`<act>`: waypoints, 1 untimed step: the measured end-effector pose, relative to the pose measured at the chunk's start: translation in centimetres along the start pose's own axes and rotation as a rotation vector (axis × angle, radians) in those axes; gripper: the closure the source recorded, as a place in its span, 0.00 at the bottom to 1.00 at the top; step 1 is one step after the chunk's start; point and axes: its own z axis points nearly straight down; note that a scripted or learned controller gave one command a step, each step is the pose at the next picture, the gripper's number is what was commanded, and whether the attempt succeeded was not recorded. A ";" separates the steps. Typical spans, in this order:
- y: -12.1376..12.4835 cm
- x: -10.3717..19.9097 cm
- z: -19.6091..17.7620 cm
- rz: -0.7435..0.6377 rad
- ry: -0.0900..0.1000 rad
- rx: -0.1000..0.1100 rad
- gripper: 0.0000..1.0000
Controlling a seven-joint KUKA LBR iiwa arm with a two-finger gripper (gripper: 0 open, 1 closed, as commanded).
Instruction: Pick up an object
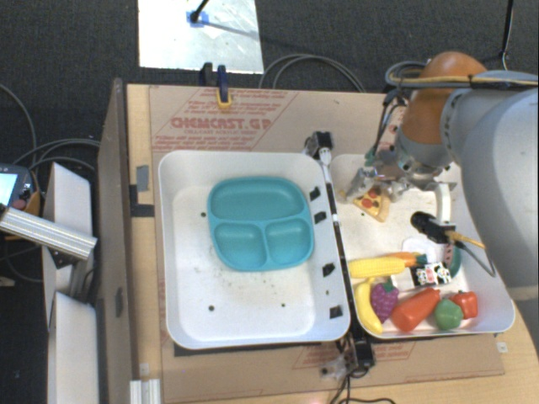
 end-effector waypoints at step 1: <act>-0.4 0.0 0.0 0.004 -0.004 -0.013 0.00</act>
